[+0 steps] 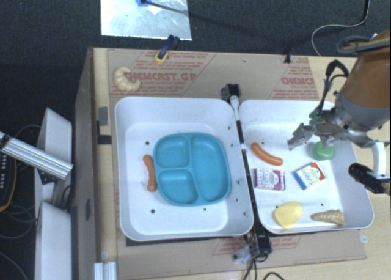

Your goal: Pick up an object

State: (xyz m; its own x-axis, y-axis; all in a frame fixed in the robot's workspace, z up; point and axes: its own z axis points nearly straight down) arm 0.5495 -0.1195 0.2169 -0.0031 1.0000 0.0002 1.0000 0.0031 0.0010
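Observation:
My gripper (pixel 311 141) hangs over the back right part of the right bin (pixel 269 114), its fingers spread open with nothing between them. A small green round object (pixel 324 150) lies right below its right-hand finger. It is unclear whether they touch. Left of the gripper lies an orange sausage (pixel 267 153). Nearer the front are a red and white carton (pixel 269 179), a blue and white box (pixel 309 175), a yellow lemon-like piece (pixel 288 213) and a tan cone-shaped piece (pixel 328 216).
The left bin (pixel 131 126) holds a blue divided plate (pixel 191 168) and a second orange sausage (pixel 149 172) beside it. A black divider (pixel 241 150) runs between the bins. A beige ridged toy (pixel 127 78) lies on the cardboard behind the left bin.

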